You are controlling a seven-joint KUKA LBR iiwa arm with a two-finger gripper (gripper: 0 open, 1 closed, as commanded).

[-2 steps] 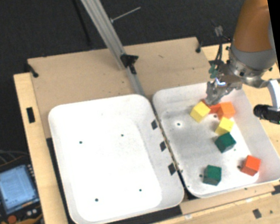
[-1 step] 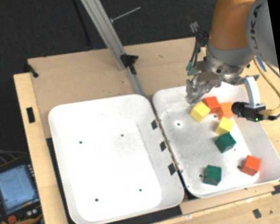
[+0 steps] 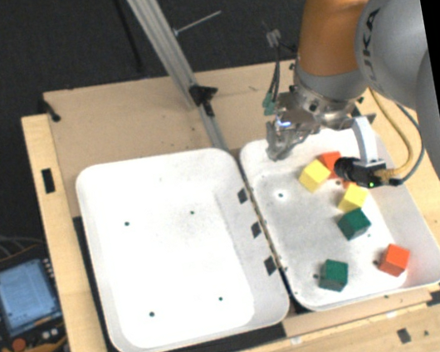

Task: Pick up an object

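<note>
Light: bright, even, overhead.
Glare: white bins [image 3: 169, 247] nearly blown out.
Shadows: short, soft beside blocks.
Surround: floor dark.
Focus: slightly soft throughout.

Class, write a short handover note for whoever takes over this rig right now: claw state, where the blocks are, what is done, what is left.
Claw: hovers over the right bin's far left corner; grip state unclear; nothing seen in it.
Blocks, all in the right bin: yellow block and orange block near the claw, second yellow block, green block, second green block, second orange block.
Done: nothing picked.
Left: grasp and lift one block.
</note>
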